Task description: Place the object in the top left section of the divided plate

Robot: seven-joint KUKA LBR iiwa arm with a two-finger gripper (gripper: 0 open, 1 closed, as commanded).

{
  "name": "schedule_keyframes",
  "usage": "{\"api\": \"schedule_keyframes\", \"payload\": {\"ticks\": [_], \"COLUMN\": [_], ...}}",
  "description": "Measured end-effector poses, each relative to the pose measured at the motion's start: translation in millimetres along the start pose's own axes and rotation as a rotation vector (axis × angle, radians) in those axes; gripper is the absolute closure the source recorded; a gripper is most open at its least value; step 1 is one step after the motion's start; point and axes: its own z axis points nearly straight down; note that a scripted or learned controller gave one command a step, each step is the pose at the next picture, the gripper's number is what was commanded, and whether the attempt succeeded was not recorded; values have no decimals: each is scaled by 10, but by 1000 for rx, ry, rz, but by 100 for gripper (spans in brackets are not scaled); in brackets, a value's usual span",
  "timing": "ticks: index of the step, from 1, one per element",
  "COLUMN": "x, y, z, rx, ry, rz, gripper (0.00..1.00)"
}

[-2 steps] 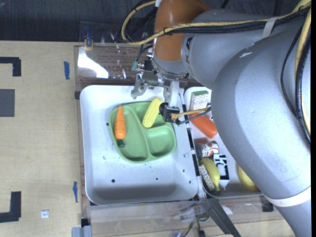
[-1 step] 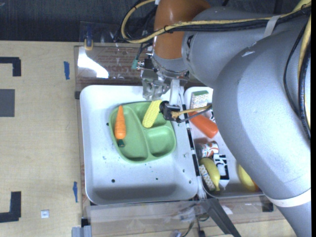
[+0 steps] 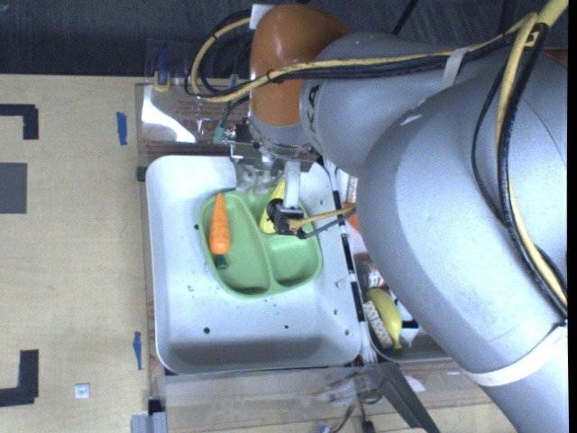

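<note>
Claw is held low over the far rim of the plate in the left bin, seemingly for a drop there, its grip not discernible; carrot is laid in the plate's left section, a yellow piece lodged beside the claw.

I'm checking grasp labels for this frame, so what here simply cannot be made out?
- End effector, camera view: blurred and overlapped by the wrist above it; whether it holds anything is unclear.
- Yellow object at the green plate's upper right rim, camera view: half covered by robot hardware; what it is cannot be told.
- Right bin, camera view: mostly under the arm; the banana is partly hidden.
</note>
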Motion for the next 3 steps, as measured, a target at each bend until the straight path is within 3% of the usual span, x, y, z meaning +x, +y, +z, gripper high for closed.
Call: {"api": "schedule_keyframes", "payload": {"ticks": [1,2,3], "x": [267,239,-737], "y": [42,57,76], "z": [305,386,-21], "rx": [-26,-27,-3], "ry": [9,14,1], "rz": [3,163,375], "gripper": [100,100,100]}}
